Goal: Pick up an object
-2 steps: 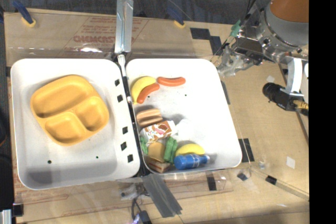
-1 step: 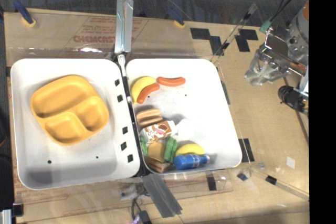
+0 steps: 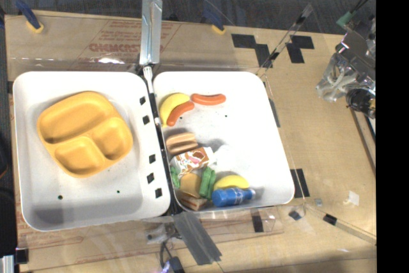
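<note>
The right bin [image 3: 255, 137] holds a heap of toy food along its left side. A red sausage [image 3: 209, 99] lies near the back, next to a yellow banana piece [image 3: 170, 104] with an orange sausage [image 3: 181, 111] across it. Further forward are a brown bun [image 3: 181, 141], a printed packet [image 3: 190, 162], a green piece [image 3: 208, 181], a yellow lemon shape [image 3: 230, 181] and a blue bottle [image 3: 232, 196]. My gripper [image 3: 337, 83] hangs off to the right, outside both bins and over the bare bench, far from every object.
A yellow divided tray [image 3: 85, 132] lies in the left bin [image 3: 38, 201]. A metal bar [image 3: 151, 29] stands at the back between the bins. Cables and black tape marks [image 3: 291, 48] cross the bench on the right.
</note>
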You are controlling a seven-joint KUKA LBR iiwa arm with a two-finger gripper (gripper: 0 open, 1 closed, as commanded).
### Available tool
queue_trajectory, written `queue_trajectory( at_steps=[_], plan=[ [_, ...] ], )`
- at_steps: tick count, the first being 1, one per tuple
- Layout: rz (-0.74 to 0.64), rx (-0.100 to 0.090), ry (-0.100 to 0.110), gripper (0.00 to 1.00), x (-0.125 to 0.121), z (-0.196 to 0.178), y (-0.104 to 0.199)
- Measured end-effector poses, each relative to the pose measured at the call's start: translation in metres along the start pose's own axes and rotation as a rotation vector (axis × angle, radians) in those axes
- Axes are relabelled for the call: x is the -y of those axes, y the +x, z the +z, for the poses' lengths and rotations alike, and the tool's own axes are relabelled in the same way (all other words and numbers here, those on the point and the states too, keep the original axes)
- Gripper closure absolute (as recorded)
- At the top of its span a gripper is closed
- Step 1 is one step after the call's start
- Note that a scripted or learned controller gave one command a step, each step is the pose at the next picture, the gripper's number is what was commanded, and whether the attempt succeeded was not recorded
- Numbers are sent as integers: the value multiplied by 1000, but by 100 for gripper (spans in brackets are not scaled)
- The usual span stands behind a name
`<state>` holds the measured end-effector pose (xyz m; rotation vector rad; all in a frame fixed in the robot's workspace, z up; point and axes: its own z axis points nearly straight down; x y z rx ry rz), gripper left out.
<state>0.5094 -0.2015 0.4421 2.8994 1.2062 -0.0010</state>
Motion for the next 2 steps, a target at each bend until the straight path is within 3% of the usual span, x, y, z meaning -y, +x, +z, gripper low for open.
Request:
queue_trajectory(
  at_steps=[1,2],
  plan=[
    [182,-1,-1,100,23,-31,-23],
    [-82,-1,-1,100,17,-33,-27]
  ],
)
